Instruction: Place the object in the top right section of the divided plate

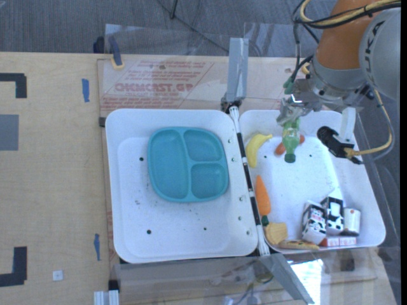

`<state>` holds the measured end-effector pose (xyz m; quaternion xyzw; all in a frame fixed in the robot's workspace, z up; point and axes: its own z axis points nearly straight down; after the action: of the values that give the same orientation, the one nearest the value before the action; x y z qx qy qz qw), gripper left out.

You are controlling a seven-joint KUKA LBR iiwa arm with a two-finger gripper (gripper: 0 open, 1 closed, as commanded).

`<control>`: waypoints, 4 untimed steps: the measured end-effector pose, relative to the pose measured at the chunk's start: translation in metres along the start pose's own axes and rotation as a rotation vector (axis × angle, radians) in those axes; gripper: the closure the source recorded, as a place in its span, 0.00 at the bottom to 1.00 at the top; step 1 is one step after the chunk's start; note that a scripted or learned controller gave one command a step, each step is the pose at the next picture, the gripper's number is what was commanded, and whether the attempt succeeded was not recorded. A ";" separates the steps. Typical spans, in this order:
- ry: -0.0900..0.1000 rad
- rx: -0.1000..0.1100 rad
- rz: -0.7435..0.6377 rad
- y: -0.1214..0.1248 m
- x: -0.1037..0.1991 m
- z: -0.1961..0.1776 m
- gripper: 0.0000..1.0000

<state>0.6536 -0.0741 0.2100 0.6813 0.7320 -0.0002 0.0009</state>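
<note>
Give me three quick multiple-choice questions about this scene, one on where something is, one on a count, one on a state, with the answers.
1. Where does the teal divided plastic plate lie?
A. left white bin
B. right white bin
C. on the wooden bench

2. How many sections does the plate have?
A. two
B. three
C. four

3. What do the plate's sections hold?
A. a banana
B. a carrot
C. nothing yet

Answers:
1 A: it rests on the floor of the left white bin.
2 B: one long section at its left, two smaller ones at its right.
3 C: bare teal all over; the yellow toy banana and orange toy carrot lie in the right white bin, where the robot's hand hangs by a small green bottle.
</note>
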 end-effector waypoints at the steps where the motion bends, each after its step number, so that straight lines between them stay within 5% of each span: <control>1: 0.002 0.002 -0.172 -0.047 0.086 -0.009 1.00; 2: 0.003 0.002 -0.453 -0.069 0.137 0.025 1.00; 3: 0.003 0.002 -0.452 -0.069 0.137 0.025 0.00; 4: 0.002 0.000 -0.507 -0.135 0.120 0.025 0.00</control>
<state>0.5107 0.0357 0.1845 0.4757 0.8796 0.0003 -0.0002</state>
